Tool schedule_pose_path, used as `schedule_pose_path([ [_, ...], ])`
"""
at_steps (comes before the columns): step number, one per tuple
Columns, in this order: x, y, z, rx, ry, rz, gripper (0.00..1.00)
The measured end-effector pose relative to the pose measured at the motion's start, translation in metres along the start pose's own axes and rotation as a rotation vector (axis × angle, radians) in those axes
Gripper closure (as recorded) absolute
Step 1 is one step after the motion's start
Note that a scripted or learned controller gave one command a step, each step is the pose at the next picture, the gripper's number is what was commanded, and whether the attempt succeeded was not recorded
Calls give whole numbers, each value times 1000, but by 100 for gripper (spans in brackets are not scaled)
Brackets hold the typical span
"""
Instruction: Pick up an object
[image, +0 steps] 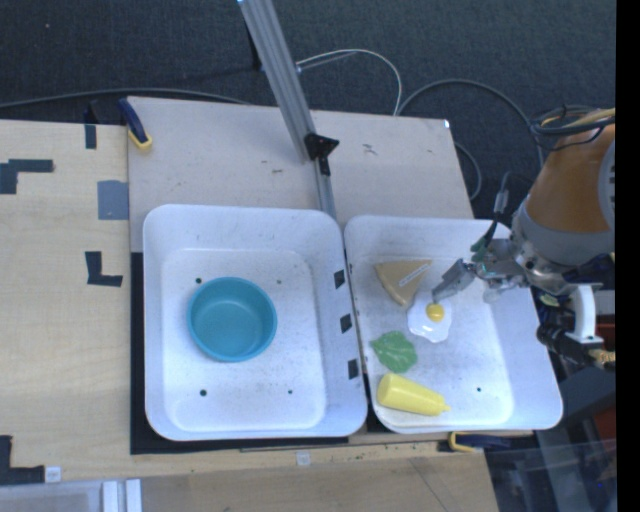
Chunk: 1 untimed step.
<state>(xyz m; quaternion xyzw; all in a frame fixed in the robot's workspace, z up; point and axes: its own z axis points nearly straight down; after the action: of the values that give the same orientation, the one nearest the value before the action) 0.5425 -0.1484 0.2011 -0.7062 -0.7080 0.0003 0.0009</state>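
The right bin (520, 400) holds a tan wedge (402, 278), a toy fried egg (431, 320) with a yellow yolk, a green leaf-shaped piece (394, 350) and a yellow cone-shaped piece (408, 396). My gripper (452, 282) reaches in from the right and hangs low over the bin. Its tip is just right of the wedge and just above the egg. Nothing is visibly held in it.
A blue bowl (233, 318) sits in the left bin (165, 400). A grey metal pole (290, 90) slants down from the top to the divide between the bins. Cables lie on the dark floor behind the bench.
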Motion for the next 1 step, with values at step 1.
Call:
schedule_pose_path([
  [1, 0, 0, 0, 0, 0, 0, 0],
])
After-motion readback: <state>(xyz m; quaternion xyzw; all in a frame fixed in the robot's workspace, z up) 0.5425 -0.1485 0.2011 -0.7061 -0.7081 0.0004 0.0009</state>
